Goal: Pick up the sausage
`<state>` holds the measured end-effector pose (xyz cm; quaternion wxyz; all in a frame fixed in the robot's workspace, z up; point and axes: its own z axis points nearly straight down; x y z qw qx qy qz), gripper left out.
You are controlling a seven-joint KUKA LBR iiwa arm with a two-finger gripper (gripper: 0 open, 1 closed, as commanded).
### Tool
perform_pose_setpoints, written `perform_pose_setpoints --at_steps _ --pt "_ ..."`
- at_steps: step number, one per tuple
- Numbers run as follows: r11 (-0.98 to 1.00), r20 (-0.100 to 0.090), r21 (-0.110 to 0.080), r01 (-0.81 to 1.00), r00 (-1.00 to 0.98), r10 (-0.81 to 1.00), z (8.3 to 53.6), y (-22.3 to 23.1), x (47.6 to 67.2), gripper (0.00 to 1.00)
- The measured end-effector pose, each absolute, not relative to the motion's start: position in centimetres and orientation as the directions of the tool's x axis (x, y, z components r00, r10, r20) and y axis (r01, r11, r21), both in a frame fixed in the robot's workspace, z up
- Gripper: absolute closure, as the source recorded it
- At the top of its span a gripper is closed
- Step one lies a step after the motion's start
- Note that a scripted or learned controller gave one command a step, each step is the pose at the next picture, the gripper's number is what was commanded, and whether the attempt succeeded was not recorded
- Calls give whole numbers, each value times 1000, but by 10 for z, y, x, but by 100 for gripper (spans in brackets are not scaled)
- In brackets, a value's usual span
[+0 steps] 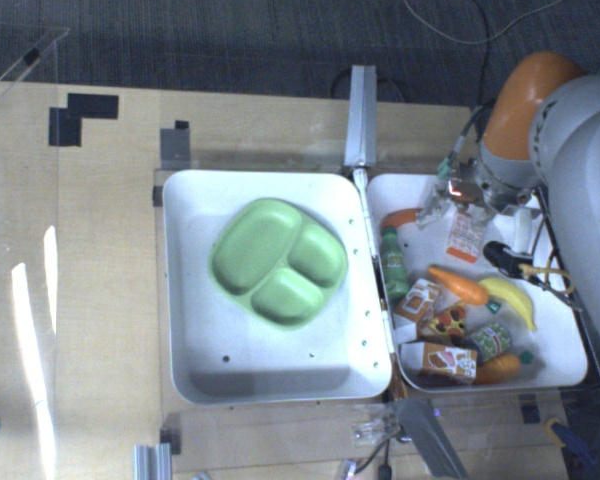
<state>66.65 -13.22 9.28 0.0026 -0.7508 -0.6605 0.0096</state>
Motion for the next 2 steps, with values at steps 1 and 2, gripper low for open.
perform_pose_setpoints --at_steps 1,2 --pt "-287 -16 -23 958 287 958 92 -125 664 0" --pt "-259 -27 -16 966 259 966 93 -106 664 0"
